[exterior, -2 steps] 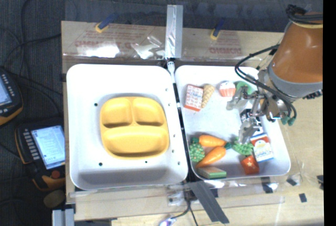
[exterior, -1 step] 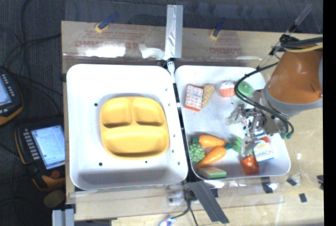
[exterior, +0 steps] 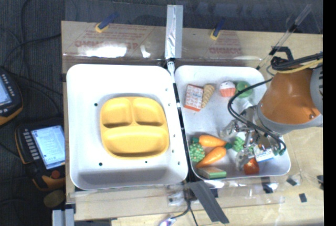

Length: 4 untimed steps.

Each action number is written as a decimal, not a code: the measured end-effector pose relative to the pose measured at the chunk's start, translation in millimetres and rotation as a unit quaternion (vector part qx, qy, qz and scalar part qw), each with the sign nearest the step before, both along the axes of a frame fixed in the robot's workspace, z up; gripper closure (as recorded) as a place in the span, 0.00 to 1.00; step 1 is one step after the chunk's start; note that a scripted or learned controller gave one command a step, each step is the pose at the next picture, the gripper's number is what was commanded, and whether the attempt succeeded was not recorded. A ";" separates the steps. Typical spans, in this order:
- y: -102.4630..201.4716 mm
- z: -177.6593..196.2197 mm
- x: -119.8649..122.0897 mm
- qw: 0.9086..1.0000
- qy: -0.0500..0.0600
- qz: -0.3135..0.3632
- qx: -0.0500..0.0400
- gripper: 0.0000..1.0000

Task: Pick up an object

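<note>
Meanwhile, at the bench, a yellow three-compartment plastic tray sits alone in the left-hand shallow white bin; in the right-hand shallow white bin a red-and-white printed carton lies by the far wall, its lettering too small to read, with a tan ice-cream-cone toy just beside it. Nearer, a green bumpy toy vegetable touches two orange toy carrots, both lying slantwise, long axes running left to right. The metal two-finger gripper hangs low over the bin's front right corner, just right of the carrots' thick ends, with a small red toy directly beside it. Whether its fingers are spread or closed cannot be told amid the tangle; nothing is plainly held.
</note>
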<state>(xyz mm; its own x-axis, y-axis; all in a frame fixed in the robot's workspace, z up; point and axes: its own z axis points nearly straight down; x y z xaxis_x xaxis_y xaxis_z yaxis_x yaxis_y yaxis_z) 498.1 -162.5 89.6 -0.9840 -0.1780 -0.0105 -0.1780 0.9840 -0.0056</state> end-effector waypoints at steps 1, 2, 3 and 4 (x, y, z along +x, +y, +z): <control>46.6 0.0 11.7 1.000 -0.001 -0.023 0.000 0.00; 55.5 -0.5 90.6 0.989 0.001 0.147 -0.001 0.00; 59.9 0.5 49.5 0.995 -0.003 0.103 0.000 0.00; 66.5 0.9 16.9 0.998 -0.005 0.063 0.000 0.00</control>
